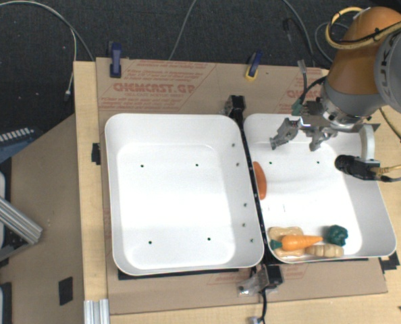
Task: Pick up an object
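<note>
We see the gripper (300, 134) hanging over the far part of the right bin (362, 208), its two fingers (282, 136) spread well apart, with nothing between them. The jaws are open and empty.

The likeliest things to take lie in that same bin. An orange sausage-shaped piece (260, 179) rests against the bin's left wall, just below and to the left of the gripper. Its long axis runs from the far side toward the near side of the bin, along the wall, with rounded ends and no clear head or tail. We judge it to be a light plastic toy, stiff and rather smooth, so it may roll or slip. The best hold would be across its middle, jaws closing across the short width, though the wall so near leaves little room for one finger.

At the near edge of the bin lies a small heap: a carrot (300, 242) lying across the bin, its thin tip pointing right toward a dark green lump (336, 234); pale beige pieces (324, 250) sit touching it above and below. These too look like light, hard play food. We would grip the carrot at its thick left half, jaws closing across its width, but its neighbours crowd it. The green lump stands a little freer and looks compact; what it is we cannot tell.

The left bin (180, 194) sits beside it on the table (187, 86).
</note>
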Robot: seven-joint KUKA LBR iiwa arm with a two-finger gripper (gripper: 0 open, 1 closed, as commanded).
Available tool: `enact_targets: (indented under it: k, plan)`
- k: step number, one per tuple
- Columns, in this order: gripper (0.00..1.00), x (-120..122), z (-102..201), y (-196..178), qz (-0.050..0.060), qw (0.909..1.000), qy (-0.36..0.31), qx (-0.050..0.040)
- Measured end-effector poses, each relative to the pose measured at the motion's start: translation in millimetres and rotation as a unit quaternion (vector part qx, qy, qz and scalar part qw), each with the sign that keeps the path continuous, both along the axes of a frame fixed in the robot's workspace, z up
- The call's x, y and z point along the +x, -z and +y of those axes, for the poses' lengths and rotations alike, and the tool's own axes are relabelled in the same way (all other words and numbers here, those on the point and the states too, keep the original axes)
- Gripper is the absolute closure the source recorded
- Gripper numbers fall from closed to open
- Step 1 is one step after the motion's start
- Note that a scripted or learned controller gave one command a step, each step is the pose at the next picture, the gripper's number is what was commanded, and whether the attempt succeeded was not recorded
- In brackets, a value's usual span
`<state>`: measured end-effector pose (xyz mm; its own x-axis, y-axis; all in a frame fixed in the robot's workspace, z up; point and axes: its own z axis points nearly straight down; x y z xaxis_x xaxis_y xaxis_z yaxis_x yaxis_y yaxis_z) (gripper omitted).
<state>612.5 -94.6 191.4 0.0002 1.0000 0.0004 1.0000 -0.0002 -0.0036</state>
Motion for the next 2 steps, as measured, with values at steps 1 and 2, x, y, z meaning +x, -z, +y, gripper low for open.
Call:
enact_targets:
  k: [1, 2]
  plan:
    - [0.00, 1, 0, -2, -0.002, 1.0000, 0.000, -0.0001]
    - [0.00, -4, -9, 50, 0.000, 1.0000, 0.000, -0.0001]
